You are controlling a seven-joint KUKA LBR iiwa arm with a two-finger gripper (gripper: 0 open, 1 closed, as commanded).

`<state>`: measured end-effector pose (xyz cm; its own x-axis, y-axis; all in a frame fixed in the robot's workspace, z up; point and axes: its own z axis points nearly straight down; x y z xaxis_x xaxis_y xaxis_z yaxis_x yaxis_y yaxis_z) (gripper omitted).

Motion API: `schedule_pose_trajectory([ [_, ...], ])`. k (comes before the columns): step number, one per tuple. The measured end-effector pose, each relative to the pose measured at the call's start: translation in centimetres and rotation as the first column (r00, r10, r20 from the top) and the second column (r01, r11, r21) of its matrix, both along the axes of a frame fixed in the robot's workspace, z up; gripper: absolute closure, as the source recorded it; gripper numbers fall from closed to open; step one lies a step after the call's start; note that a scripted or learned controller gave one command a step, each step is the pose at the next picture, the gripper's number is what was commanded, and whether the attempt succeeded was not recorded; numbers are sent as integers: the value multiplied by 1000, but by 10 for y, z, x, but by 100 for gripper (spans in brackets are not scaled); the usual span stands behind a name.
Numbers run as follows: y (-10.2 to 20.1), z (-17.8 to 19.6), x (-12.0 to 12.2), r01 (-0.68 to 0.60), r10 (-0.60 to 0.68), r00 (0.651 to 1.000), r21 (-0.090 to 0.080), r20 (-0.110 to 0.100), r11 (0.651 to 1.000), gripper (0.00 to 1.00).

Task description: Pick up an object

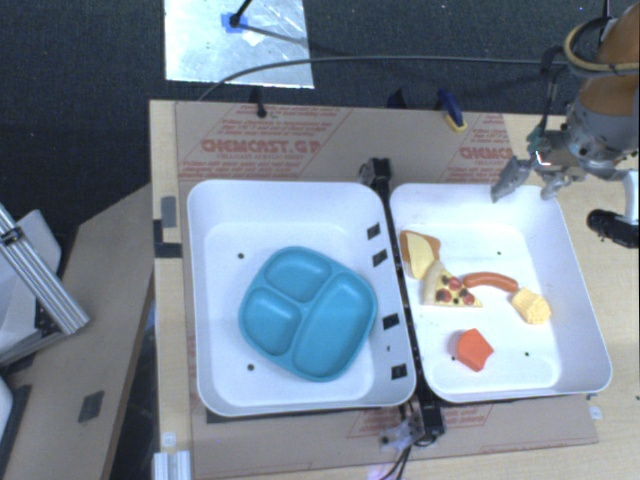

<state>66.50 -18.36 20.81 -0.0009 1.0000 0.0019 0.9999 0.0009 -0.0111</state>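
While the fingers (530, 181) hang spread, holding nothing, sausage (489, 281) lies well below; right bin (580, 268).

Dark carpet floor (80, 68); foil sheet (238, 28); tan bench (110, 268); aluminium rail (35, 278) left.

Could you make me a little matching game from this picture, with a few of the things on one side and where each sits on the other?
Things:
1. blue divided plate
2. orange block
3. pizza slice
4. claw

Places:
A. over the right bin's far rim
B. in the left bin
C. near front of the right bin
D. middle of the right bin, beside the sausage

Pairs: 1-B, 2-C, 3-D, 4-A
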Motion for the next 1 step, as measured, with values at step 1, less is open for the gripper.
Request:
schedule_pose_trajectory([
  [1,1,9,3,-3,3,1000,-2,13,1000,0],
])
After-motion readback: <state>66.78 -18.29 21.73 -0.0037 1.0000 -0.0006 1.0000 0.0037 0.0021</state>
